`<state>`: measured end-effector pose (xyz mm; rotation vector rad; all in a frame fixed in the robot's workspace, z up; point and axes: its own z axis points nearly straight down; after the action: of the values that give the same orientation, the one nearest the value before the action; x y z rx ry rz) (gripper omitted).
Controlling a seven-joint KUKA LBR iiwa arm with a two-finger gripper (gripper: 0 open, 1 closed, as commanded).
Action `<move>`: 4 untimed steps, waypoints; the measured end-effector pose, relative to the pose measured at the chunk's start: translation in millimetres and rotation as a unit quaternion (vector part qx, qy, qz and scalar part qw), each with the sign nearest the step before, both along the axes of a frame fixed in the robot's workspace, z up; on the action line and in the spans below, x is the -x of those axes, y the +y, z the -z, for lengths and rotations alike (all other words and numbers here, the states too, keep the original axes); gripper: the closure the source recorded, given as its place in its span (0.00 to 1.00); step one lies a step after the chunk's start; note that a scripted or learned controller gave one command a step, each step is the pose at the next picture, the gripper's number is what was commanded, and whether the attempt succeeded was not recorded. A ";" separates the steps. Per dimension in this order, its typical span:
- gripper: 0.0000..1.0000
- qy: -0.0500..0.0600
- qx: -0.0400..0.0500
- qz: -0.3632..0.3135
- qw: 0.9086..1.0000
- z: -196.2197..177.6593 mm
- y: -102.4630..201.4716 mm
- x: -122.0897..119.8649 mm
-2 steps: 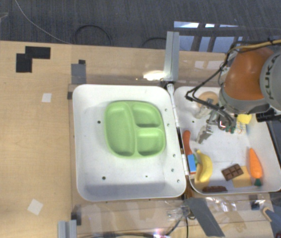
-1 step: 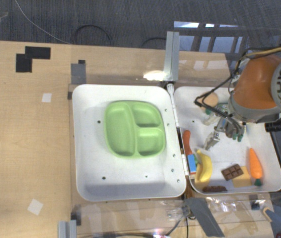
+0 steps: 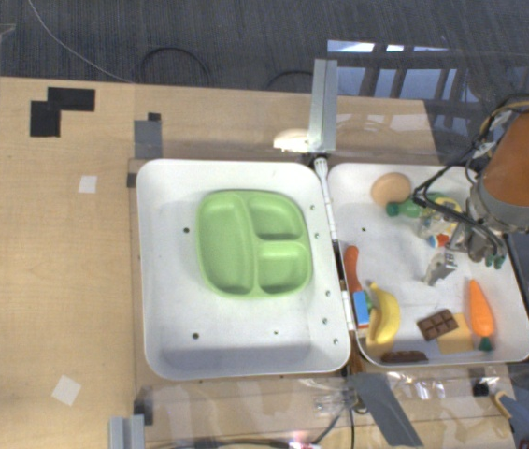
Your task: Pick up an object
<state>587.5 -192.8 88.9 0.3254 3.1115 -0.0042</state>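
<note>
Clearly the gripper [image 3: 440, 271] hangs low inside the right bin [image 3: 524, 344], over bare floor. Its fingers look slightly apart with nothing between them, though they are small in view. Around the gripper: a carrot [image 3: 480, 311] just to its right, a chocolate bar [image 3: 436, 325] just below, a banana [image 3: 385, 315] to the lower left, an egg-like ball [image 3: 391, 189] well above. Any would serve as the pick. Left of the gripper, the green tray [image 3: 251, 242] sits in the other bin [image 3: 166, 279].
</note>
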 end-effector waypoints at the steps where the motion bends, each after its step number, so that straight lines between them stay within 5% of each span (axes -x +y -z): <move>1: 0.00 0.000 0.000 -0.026 1.000 -1.2 -14.5 67.8; 2: 1.00 -0.011 0.004 -0.029 1.000 -16.1 -13.9 61.0; 3: 1.00 0.002 0.001 -0.198 0.980 -48.7 -12.3 40.9; 4: 0.00 0.002 0.001 -0.198 0.980 -48.4 -12.2 41.1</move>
<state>546.3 -205.0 137.3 -0.2971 3.1175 -0.0032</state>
